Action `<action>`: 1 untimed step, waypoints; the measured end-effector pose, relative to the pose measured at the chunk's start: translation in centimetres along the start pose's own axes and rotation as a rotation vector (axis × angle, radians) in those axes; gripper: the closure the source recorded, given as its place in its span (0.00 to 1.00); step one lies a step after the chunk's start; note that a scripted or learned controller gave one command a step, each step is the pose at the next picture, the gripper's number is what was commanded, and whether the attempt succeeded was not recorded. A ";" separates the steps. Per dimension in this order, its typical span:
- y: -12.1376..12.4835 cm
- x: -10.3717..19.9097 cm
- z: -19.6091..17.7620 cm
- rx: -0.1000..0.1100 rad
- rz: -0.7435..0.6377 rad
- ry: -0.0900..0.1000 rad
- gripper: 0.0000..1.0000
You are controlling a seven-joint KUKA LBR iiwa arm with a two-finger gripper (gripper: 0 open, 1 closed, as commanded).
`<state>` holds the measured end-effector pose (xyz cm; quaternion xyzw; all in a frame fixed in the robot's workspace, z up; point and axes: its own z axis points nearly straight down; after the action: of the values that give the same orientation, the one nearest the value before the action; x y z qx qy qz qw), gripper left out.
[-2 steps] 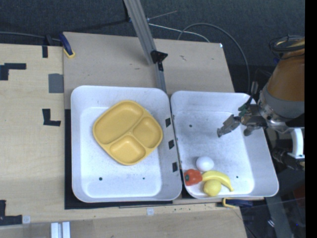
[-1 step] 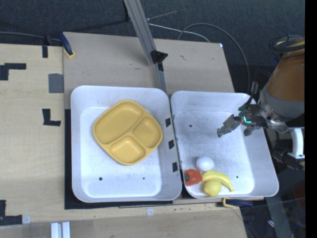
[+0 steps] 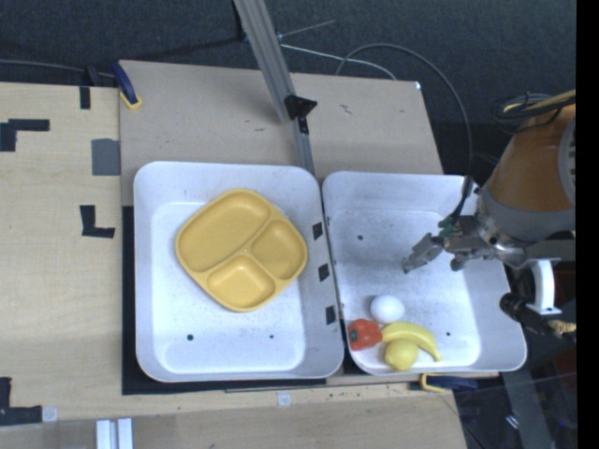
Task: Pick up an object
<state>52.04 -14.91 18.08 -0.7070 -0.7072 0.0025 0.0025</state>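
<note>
So the white ball [image 3: 387, 308], red tomato [image 3: 365, 334], banana [image 3: 417, 337] and lemon [image 3: 401, 354] sit bunched in the right bin's [image 3: 440, 195] near corner. The gripper [image 3: 436, 254] hangs above them, spread open with nothing in it. A yellow divided plate [image 3: 241, 249] sits in the left bin [image 3: 154, 279]

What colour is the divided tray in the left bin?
Yellow: the divided tray shows plainly in the camera view, lying in the left bin.
</note>
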 end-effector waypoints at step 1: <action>-0.2 -0.3 6.4 0.002 -0.001 0.001 0.00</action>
<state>51.81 -15.21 11.66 -0.7068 -0.7074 0.0027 0.0036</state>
